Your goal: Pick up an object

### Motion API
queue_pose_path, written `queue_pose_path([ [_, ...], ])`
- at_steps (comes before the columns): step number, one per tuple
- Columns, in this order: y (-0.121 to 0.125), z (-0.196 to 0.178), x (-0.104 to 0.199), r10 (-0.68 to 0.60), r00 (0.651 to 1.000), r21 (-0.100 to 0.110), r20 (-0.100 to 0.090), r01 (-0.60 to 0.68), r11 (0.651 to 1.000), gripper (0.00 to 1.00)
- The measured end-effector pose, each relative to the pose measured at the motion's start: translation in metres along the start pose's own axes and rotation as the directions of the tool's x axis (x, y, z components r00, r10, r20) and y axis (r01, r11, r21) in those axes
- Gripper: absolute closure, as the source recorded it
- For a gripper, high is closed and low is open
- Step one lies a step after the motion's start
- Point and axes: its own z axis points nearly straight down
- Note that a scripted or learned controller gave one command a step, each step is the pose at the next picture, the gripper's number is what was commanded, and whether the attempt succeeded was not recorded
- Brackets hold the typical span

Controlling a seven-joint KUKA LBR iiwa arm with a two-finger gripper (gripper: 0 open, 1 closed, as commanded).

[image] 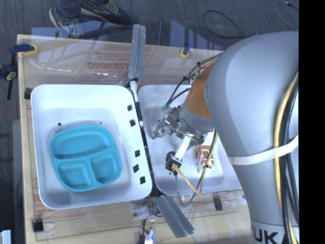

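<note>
My gripper [158, 129] hangs low over the left part of the right bin [152, 98], close to the bin's floor near the divider. I see nothing between its fingers. A small white and orange item [205, 156] lies in the right bin just right of the wrist, partly hidden by the arm. A blue divided tray [85, 157] lies flat in the left bin [45, 98], well apart from the gripper.
The big grey arm [254, 111] covers most of the right bin's right half. A metal bar [136, 55] runs back from the wall between the bins. A person's shoes [89, 11] stand beyond the bench's far edge.
</note>
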Motion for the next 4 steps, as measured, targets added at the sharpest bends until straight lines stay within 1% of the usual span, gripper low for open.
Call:
queue_pose_path([
  [1,-0.046,-0.001,-0.061,-0.398,0.917,-0.003,-0.002,0.398,0.917,0.0],
  [2,-0.004,-0.123,-0.025,-0.512,0.859,-0.004,0.002,0.512,0.859,0.0],
  [3,0.037,-0.001,-0.063,-0.576,0.818,-0.003,0.002,0.576,0.818,0.0],
  [4,-0.06,-0.002,-0.046,-0.619,0.785,-0.009,0.01,0.62,0.785,0.0],
])
